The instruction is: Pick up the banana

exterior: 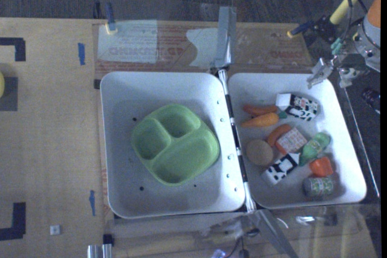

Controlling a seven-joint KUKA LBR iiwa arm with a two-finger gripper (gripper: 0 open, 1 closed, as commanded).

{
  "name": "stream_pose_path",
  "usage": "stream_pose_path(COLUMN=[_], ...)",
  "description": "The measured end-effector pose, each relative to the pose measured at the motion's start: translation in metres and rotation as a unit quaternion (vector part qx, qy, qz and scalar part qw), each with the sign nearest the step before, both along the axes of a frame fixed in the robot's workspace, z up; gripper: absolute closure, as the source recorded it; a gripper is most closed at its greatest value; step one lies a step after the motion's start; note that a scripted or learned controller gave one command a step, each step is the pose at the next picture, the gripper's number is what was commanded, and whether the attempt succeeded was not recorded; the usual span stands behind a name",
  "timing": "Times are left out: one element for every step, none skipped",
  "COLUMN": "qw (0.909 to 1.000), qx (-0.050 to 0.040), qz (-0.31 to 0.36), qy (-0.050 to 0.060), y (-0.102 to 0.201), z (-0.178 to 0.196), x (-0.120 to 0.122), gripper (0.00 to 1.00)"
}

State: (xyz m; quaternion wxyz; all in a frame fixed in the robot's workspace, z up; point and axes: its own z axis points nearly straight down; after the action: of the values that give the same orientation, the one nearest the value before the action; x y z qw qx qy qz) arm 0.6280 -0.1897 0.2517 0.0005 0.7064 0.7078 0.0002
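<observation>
**Where's the banana? We can't be sure**

The end effector hangs over the top right corner of the right bin. It's small and blurry from here, so we can't tell if it's apart or together, and we see nothing held in it.

In that bin we spot carrots, cow-print boxes, a can, etc., but no banana we can pick out. The left bin has a green plate in it.

One yellow bit peeks in at the far left edge of the bench. Maybe that's the banana, we think. If so, it lies well apart from the end effector, past both bins, on the left. Which way it points, we can't tell.
</observation>
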Motion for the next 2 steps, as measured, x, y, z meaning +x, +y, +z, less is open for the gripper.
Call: stream_pose_path(qw=[1.0, 0.9876], qx=[-0.0009, 0.0008], qz=[0.001, -0.157], qy=[-0.002, 0.002], y=[0.001, 0.059], z=[0.011, -0.115], x=[0.001, 0.012], gripper=[1.0, 1.0])
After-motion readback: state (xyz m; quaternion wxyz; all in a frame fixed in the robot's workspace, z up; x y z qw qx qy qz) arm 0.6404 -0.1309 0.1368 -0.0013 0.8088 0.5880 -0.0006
